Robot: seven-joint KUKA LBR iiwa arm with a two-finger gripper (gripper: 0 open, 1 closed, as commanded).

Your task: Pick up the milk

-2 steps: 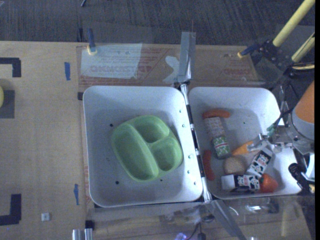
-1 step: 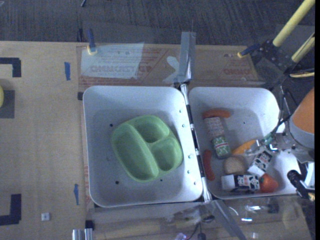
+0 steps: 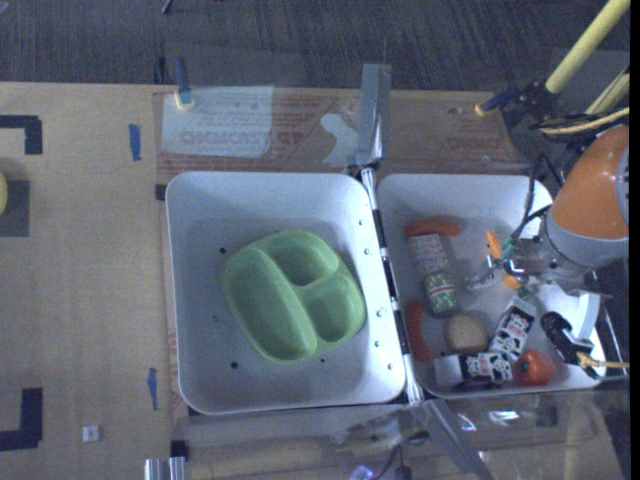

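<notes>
The bench (image 3: 80,298) fills most of the frame and bears two white bins side by side. The left bin (image 3: 200,208) holds one green divided plate (image 3: 293,295) at its centre. The right bin (image 3: 400,193) holds the clutter. The arm (image 3: 590,208) comes in from the right edge, its orange band sitting over the right bin's upper right corner.

The gripper (image 3: 507,264) hangs at the right middle of that bin; its tip is small and dark against the clutter, and I cannot tell whether the fingers are spread or pressed together. Nothing is seen between them.

Two cow-patterned cartons look like milk. One (image 3: 513,330) lies just below the gripper, its long axis tilted from lower left to upper right. The other (image 3: 487,367) lies further down, near the bin's lower edge, long axis roughly across the frame. The upper one is nearer, so the coming move is probably a short drop toward the lower frame.

Smaller things: one tan box (image 3: 430,253) and one green carton (image 3: 441,293) left of the gripper, one round bun (image 3: 465,332), one red tomato (image 3: 533,367), and one sausage (image 3: 433,228) near the top.
</notes>
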